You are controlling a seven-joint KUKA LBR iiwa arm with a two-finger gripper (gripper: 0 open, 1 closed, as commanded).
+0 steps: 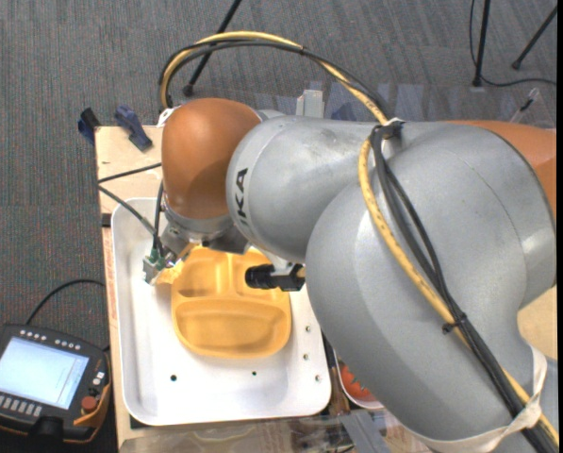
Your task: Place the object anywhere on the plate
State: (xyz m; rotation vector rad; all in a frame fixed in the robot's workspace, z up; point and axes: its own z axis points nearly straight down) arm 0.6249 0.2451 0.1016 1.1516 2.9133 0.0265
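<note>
Teach pendant [38, 377] is seen closest, off to the lower left of the yellow plate [232, 321]. The plate itself is sat in the left white bin [141, 385], and nothing is spotted lying on it. Just right of the plate, a bit of something orange-red [349, 382] is glimpsed under the arm [404, 253]; whether that's the object can't be told. The gripper [156, 264] is pressed down right at the plate's upper-left rim, but released or clenched can't be made out, tbh. Farther back, past the plate, blue clamps [130, 126] are clipped to the bench edge.
</note>
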